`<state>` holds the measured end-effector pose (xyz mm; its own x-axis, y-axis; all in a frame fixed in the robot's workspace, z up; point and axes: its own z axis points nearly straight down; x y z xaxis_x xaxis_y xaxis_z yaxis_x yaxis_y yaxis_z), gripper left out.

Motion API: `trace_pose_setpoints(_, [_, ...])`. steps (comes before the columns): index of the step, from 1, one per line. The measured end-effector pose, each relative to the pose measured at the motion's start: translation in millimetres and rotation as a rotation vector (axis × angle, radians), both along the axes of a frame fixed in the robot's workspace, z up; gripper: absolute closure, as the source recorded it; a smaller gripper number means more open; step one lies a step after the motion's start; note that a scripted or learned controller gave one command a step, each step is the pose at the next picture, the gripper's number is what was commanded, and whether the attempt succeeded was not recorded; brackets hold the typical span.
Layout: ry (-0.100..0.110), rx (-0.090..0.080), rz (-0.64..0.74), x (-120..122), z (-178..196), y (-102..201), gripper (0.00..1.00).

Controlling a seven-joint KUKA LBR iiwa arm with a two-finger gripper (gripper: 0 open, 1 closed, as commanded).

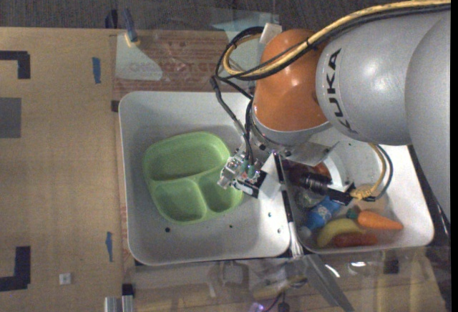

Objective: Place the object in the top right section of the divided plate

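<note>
Grey arm (386, 74) lettered "KUKA"; gripper (241, 173) over green divided plate (187, 174) right edge, finger state unclear.

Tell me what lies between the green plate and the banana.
In the camera view: the tool at the green plate's right rim, then the bins' adjoining white walls, then the banana.

Even overhead light, mild grain.
I see glare on the arm (379, 74), soft shadows in the left bin (143, 232).

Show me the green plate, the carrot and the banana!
Plate (175, 160): camera view, on the big top section.
Carrot (379, 221): camera view, on its orange middle.
Banana (336, 230): camera view, on its yellow curve.
</note>
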<state>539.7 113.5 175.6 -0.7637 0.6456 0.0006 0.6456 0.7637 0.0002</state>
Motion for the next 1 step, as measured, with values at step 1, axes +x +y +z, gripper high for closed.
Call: trace_pose_setpoints(1, [-0.004,0.001,0.034,9.8,4.5,73.9,1.00])
